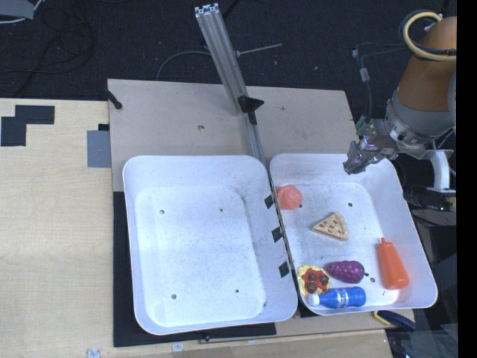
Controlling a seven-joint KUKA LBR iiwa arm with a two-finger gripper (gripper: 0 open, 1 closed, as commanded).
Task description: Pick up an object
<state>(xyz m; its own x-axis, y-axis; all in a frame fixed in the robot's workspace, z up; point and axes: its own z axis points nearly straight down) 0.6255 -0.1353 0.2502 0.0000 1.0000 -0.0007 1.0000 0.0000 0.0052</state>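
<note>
**Hovering above the right bin, with nothing picked yet**

We see the gripper (361,157) at the far right corner of the right bin (417,233), its dark fingers bunched together; we cannot tell how far apart they are, and nothing shows between them. Candidates lie well apart from it: a pink ball (289,196) against the dividing wall, a pizza slice (331,227) mid-bin, an orange bottle (391,264), and purple grapes (346,271) crowded beside a blue bottle (339,298). We judge the ball may roll away, the flat slice may slip, and the crowded items may get nudged.
</note>
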